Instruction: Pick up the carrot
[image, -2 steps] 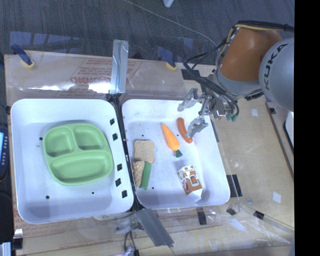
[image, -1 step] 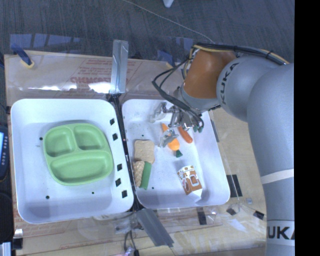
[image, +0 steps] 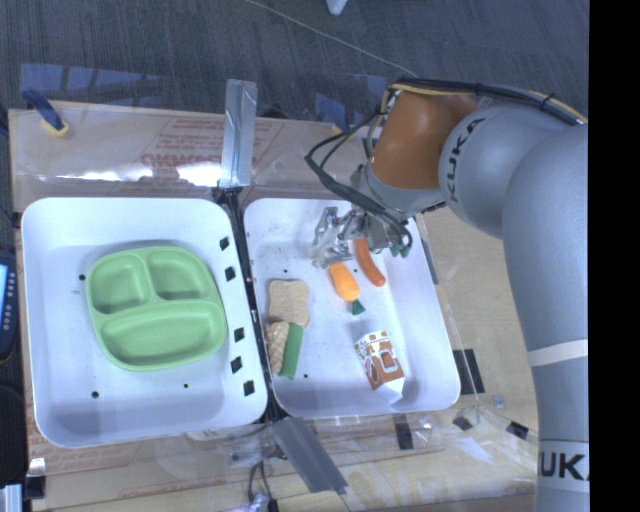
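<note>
Tapering smooth orange carrot below claw.

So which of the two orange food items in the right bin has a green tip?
The stubby orange carrot, whose lower end is green. The slimmer reddish-orange sausage beside it, nearer the gripper, has none.

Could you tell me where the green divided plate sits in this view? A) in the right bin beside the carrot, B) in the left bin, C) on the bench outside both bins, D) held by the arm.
B: the green divided plate lies flat in the left bin, while the carrot is in the right bin.
</note>
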